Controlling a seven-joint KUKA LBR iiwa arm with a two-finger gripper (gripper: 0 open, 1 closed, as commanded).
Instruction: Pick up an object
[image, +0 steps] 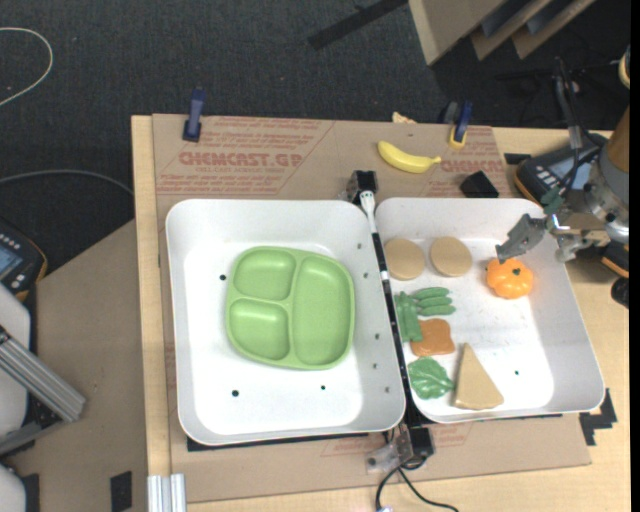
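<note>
Camera view shows you the hand (522, 238) hovering just above the small orange toy pumpkin (510, 279) in the right white bin (560, 350), placed for a descent; whether its fingers are spread or closed, you cannot tell, and nothing sits between them.

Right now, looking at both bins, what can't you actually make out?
- Gripper, camera view: too small and blurred against the right bin's rim to tell its state, or whether it touches the orange pumpkin.
- Arm: cut off by the right edge.
- Green leafy pieces: too small to identify.
- Orange piece: partly overlapped by neighbouring food items, shape unclear.
</note>
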